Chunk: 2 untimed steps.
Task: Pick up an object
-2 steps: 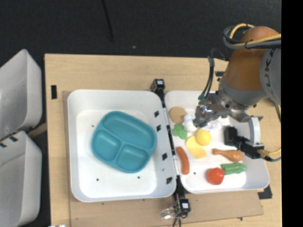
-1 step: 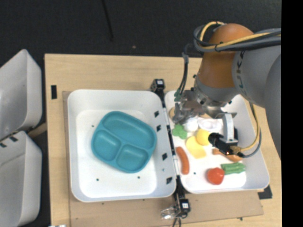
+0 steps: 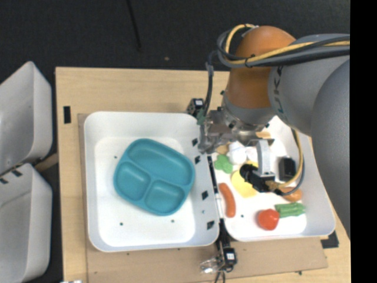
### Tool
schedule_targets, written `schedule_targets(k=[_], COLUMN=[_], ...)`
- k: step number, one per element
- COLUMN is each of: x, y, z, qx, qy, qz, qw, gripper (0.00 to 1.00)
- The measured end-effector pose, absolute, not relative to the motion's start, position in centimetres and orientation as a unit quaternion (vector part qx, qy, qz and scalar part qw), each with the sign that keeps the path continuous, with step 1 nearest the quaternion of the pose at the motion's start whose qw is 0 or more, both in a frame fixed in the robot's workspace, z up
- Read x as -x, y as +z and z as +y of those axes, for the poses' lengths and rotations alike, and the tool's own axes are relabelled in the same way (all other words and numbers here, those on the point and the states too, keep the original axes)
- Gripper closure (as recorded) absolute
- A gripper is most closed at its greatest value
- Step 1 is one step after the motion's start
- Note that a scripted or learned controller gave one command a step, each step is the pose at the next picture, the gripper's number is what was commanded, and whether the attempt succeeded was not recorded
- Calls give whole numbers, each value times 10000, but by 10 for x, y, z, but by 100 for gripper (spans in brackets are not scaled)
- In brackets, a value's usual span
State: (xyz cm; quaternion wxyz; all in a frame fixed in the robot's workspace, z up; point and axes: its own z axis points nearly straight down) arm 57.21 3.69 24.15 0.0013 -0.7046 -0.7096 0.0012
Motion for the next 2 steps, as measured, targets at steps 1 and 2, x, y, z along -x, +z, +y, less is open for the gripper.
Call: schedule_targets(k=[1,2], x=[-580,-587], y=[247,238], z=[48,52], qx=[7054,7057], qy=[10,26], qz=[-7088,-7086], qw=[8,9], gripper=[100,100])
